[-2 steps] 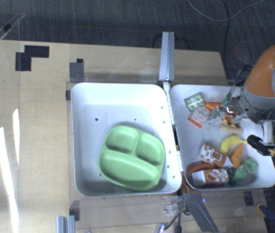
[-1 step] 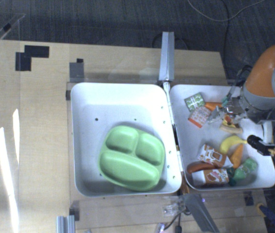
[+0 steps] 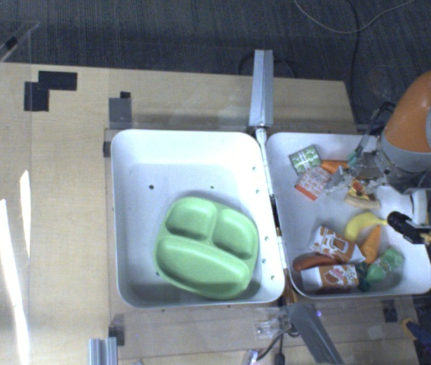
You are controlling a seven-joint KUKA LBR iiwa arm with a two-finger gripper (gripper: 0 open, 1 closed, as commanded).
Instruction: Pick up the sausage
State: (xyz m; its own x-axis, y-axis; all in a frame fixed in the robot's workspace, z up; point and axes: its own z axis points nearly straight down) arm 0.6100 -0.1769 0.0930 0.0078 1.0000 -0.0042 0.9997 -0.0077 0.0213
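Your sausage lies in the right bin, near that bin's front left corner, a reddish-brown length stretched roughly left to right. It touches or partly tucks under a red and white packet just in front of it, and an orange and white carton sits just behind it.

Your pincer hangs over the back of the same bin, well apart from the sausage. You cannot tell from this view whether it stands apart or together; the clutter below it blurs the tips. Nothing shows plainly clamped in it. The grey arm with its orange band comes in from the right edge.

Around the pincer you see a small green and white packet and a pale pink wrapper to its left. Nearer the front lie a yellow banana, a carrot beside it, and a green piece at the front right.

The left bin holds a green divided tray, turned at a slant toward its front. Both bins sit side by side on the wooden table.
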